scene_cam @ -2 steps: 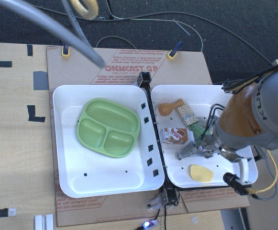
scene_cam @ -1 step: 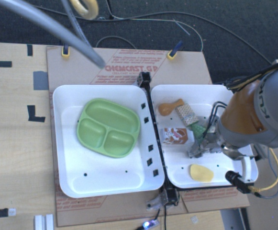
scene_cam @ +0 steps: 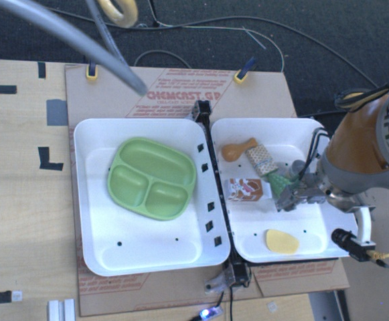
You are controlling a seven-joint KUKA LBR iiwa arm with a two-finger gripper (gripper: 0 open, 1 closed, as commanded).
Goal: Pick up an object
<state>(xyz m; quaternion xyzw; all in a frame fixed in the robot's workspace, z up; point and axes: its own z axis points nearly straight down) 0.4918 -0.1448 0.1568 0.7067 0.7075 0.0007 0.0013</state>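
Note:
The right bin (scene_cam: pixel 248 249) holds several objects: an orange spoon-like piece (scene_cam: pixel 237 150), a speckled grey block (scene_cam: pixel 260 158), a red and white packet (scene_cam: pixel 245 189), a green item (scene_cam: pixel 280 179) and a yellow oval (scene_cam: pixel 282 241). My gripper (scene_cam: pixel 286 199) reaches down into this bin from the right, beside the green item and just right of the packet. Its fingertips are dark and small against the bin floor.
The left bin (scene_cam: pixel 97 246) holds a green divided plate (scene_cam: pixel 152 178). A black divider (scene_cam: pixel 211 179) runs between the bins. The arm's orange band (scene_cam: pixel 358 136) hangs over the right bin's right wall. Cables lie on the dark floor behind the bench.

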